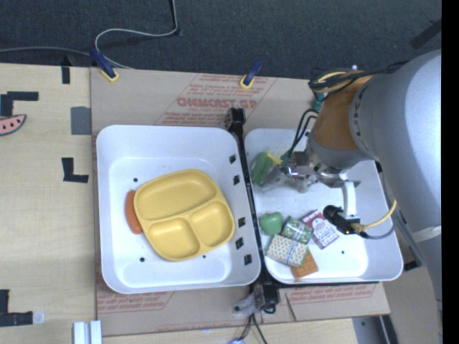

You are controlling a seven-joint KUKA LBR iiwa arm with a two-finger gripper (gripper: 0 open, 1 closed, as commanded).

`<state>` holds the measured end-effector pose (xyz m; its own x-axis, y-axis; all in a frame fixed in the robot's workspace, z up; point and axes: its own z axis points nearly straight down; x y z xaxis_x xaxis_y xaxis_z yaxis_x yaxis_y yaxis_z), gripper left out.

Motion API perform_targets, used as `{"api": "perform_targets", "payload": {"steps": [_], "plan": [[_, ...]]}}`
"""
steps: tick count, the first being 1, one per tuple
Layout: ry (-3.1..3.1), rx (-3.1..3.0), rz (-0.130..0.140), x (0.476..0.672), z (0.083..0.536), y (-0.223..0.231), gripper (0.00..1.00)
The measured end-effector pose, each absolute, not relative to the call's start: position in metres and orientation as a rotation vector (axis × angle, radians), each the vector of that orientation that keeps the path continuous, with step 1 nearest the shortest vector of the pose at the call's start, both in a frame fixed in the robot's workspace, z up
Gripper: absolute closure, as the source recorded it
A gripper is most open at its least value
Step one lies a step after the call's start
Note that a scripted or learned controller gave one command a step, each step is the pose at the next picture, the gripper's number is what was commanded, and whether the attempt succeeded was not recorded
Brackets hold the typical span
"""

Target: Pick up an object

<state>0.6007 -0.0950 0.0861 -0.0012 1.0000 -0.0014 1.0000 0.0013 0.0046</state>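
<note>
**Right-bin pick: gripper down at the green item**

Currently we have the gripper (pixel 287 169) low in the right bin (pixel 373 264), near its upper-left corner, just beside a dark green object (pixel 261 166) that lies against the divider side. We can't tell from this angle how the gripper is set or whether it has hold of anything; the wrist and cabling blur that spot.

Other candidates sit lower in the same bin: a light green piece (pixel 271 223), a checked packet (pixel 282 249), a green patterned packet (pixel 295 231), a pink-and-white packet (pixel 323 232) and an orange cracker-like piece (pixel 305 266), all bunched and touching. The left bin (pixel 115 192) holds a yellow divided tray (pixel 183 212) over an orange item (pixel 132 212).

Our read on doing it well:
- commit to the dark green object, it's isolated
- straddle it squarely, keep clear of the bin wall
- lift straight, confirm it comes up before moving off
</note>
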Motion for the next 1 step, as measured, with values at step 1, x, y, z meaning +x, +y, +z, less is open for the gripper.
{"api": "perform_targets", "payload": {"steps": [1], "plan": [[2.22,2.216,0.001,0.6005,0.0957,-0.0956,1.0]]}}
